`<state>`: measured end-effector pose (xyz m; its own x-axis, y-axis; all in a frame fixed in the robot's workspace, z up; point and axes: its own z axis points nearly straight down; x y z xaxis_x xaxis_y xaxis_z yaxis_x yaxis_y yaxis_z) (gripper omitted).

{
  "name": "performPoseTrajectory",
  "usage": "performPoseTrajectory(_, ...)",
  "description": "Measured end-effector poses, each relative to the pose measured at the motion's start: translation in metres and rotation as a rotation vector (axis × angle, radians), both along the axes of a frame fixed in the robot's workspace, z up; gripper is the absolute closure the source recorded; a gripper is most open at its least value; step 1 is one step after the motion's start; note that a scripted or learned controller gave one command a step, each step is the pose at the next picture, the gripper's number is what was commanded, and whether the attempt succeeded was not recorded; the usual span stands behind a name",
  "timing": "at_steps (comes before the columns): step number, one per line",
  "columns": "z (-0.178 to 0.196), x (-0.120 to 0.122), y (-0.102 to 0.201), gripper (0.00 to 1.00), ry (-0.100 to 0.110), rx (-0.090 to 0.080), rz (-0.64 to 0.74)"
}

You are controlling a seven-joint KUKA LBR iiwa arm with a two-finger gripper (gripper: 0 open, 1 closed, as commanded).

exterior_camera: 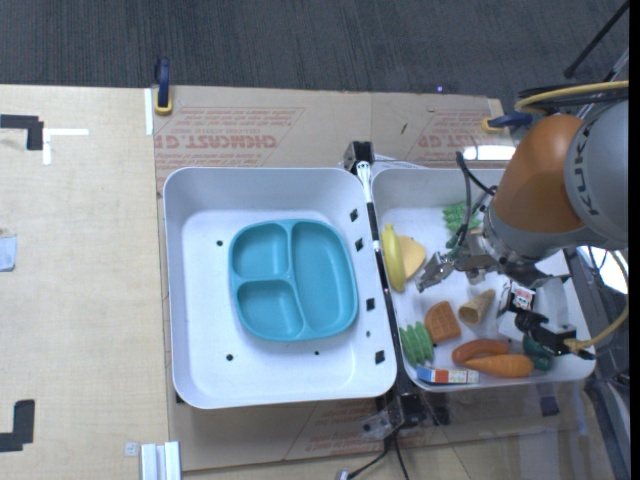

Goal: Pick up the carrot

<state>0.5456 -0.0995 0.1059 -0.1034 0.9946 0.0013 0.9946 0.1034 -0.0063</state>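
Right bin (425, 196) crowded — we note the carrot (497, 365) hard against the front wall, a red sausage-like piece (482, 349) touching its far side and a small tube (447, 375) just left. Brown bread-like piece (442, 322) and green toy (416, 342) stand near, leftward. The hand (437, 270) hangs mid-bin beside the banana (401, 257). From above, the carrot's top is open — sides are hemmed. Left bin (190, 298) carries a blue divided plate (293, 279), with bare floor around it.

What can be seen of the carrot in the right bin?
The carrot is orange, smooth and looks like plastic, with a dark green stub at its right end. It lies flat, tip pointing left, near the front wall of the right bin. A reddish sausage-like piece lies against its upper side. The gripper is above it, not touching.
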Motion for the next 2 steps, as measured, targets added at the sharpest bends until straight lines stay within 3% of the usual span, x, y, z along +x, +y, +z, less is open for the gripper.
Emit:
performPoseTrajectory(1, 0.000, 0.000, 0.000, 0.00, -0.001, 0.000, 0.000)
performPoseTrajectory(2, 0.084, -0.026, 0.077, 0.00, -0.003, -0.002, -0.045)
